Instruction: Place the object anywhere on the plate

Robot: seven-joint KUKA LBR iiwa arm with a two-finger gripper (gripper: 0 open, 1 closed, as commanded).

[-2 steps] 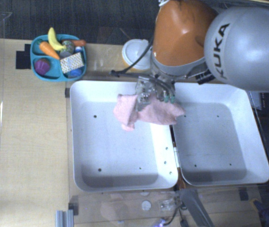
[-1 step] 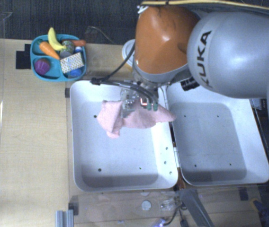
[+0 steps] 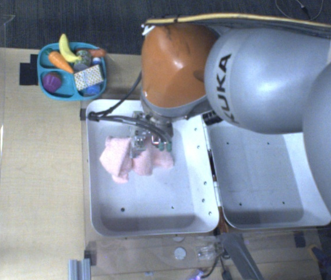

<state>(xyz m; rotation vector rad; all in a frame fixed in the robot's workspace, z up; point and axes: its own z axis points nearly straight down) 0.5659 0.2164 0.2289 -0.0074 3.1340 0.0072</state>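
Note:
A crumpled pink cloth (image 3: 119,157) lies in the back half of the left white bin (image 3: 154,221). My gripper (image 3: 148,142) hangs from the orange band of the arm and sits down on the cloth's right part, touching or just above it. The arm's bulk hides the gripper's upper part. The blue divided plate (image 3: 66,97) rests on the bench beyond the bin's far left corner, well apart from the gripper. It carries a toy banana (image 3: 66,48), a carrot (image 3: 59,61), a purple piece (image 3: 52,81) and a speckled block (image 3: 90,76).
The right white bin (image 3: 264,182) lies under the grey arm (image 3: 270,74), which covers its far side. A black cable (image 3: 110,118) runs along the left bin's back wall. A wooden bench surface (image 3: 31,174) stretches to the left of the bins.

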